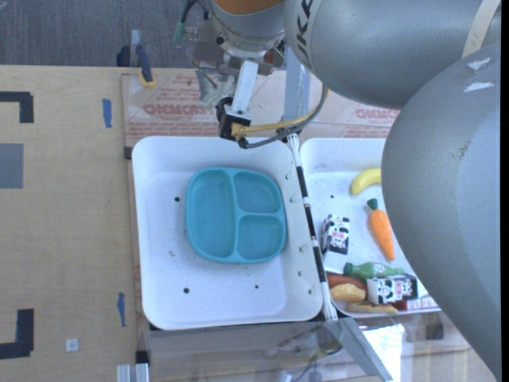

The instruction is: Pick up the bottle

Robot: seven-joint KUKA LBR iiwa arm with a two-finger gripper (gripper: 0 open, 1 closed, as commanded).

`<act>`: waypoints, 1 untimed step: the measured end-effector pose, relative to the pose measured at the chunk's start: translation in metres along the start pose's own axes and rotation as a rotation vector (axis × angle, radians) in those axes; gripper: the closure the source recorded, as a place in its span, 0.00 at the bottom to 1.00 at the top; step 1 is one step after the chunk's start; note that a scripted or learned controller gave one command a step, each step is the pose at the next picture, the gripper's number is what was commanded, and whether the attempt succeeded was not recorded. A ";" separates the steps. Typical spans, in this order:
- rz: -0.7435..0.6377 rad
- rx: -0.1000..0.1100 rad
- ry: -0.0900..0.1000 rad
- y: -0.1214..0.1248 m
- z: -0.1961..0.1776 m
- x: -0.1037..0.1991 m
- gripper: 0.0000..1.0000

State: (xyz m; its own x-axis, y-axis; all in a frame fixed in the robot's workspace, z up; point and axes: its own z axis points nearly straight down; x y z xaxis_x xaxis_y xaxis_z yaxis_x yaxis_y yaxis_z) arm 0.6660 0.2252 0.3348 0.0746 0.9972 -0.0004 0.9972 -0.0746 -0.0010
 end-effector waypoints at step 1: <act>0.051 0.004 -0.002 -0.011 0.056 -0.062 1.00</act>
State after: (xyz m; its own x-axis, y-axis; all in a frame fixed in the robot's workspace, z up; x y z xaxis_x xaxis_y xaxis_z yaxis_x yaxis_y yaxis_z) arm 0.6503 0.1639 0.2784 0.1249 0.9922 -0.0021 0.9922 -0.1249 -0.0048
